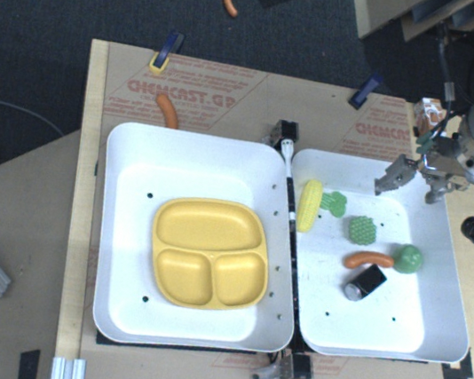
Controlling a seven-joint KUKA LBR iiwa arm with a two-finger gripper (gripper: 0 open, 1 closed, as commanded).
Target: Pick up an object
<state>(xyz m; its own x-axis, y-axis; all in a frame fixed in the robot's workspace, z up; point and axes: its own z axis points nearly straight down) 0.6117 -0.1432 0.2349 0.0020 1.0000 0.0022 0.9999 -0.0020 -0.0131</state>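
While its two fingers spread open and hold nothing, the pincer (417, 180) hovers above-right of a knobbly green toy (362, 229).

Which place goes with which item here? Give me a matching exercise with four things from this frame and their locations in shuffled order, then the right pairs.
Things:
1. yellow divided tray
2. corn cob
3. black block
4. stray orange sausage

Places:
A. on the cardboard, outside the bins, beyond the left bin
B. in the middle of the left bin
C. in the right bin, along its left wall
D. in the right bin, just below the orange sausage and green ball

Pairs: 1-B, 2-C, 3-D, 4-A
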